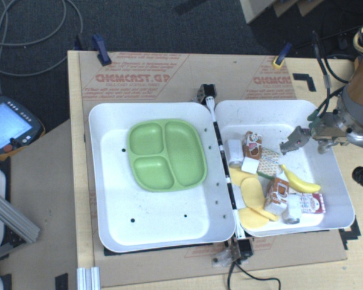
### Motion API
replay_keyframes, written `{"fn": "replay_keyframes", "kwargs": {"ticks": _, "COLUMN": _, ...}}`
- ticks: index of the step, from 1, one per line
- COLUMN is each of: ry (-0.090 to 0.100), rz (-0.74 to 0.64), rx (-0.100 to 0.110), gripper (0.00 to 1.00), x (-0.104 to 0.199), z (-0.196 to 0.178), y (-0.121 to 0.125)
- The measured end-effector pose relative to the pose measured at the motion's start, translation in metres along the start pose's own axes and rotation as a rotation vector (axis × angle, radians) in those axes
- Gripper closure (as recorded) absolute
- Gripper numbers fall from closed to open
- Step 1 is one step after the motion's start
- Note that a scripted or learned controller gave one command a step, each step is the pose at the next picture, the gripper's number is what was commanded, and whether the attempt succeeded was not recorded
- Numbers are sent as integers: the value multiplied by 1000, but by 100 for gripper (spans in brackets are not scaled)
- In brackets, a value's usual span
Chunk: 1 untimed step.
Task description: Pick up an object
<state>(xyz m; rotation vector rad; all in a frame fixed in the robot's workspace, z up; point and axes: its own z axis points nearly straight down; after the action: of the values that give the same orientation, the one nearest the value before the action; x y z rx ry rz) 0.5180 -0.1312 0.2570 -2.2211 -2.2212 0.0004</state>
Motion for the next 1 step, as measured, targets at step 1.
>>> {"fn": "replay_keyframes", "kwargs": {"ticks": 1, "ry": -1, "rz": 1, "rx": -2, "gripper": 0, "x": 9, "z": 172, "y": -38}}
